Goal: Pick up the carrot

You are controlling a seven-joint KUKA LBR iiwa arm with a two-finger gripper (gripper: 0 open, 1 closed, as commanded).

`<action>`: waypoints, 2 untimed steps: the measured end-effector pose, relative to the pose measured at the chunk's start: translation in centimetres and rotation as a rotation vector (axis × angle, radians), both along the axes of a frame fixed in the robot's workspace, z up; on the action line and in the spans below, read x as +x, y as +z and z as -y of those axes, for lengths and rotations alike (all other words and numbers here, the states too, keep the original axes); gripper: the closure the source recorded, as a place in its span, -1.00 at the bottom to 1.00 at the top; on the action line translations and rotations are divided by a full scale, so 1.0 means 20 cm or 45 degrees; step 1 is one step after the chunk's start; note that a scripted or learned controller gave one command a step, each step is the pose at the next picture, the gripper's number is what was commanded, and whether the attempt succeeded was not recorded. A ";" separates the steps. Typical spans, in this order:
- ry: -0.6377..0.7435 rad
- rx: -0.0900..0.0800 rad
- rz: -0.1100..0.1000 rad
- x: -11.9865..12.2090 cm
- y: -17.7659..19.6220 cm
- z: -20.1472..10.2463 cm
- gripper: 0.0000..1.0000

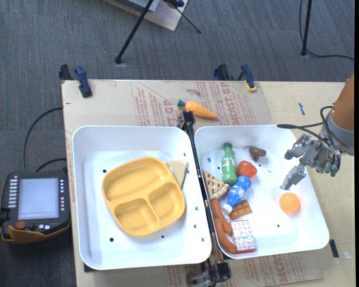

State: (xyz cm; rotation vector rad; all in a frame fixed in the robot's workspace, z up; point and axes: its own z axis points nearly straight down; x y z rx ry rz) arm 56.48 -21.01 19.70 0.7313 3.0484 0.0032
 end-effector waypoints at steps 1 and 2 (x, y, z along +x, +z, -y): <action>0.103 0.006 -0.016 -0.04 -0.40 -0.01 -1.00; 0.203 0.002 -0.009 -0.07 -0.55 -0.01 -1.00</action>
